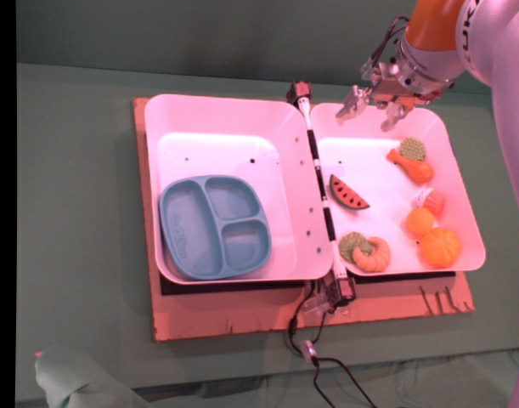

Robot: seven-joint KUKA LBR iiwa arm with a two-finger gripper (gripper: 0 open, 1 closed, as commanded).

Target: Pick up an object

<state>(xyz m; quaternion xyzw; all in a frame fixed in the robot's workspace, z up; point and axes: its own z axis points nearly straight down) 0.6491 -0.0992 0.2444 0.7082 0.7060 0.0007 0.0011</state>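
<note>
Camera view: gripper [374, 109] up over far edge of right white bin [463, 228], fingers spread apart, nothing between them. Toys in that bin: red watermelon slice [347, 193] near middle divider, closest to gripper; orange carrot-like toy [411, 162], round orange pumpkin [440, 246], orange croissant-like toy [372, 255]. Blue divided plastic plate [215, 226] in left white bin [170, 117]. Watermelon slice probably light, stiff, smooth; best pinched across thin flat sides.
</note>
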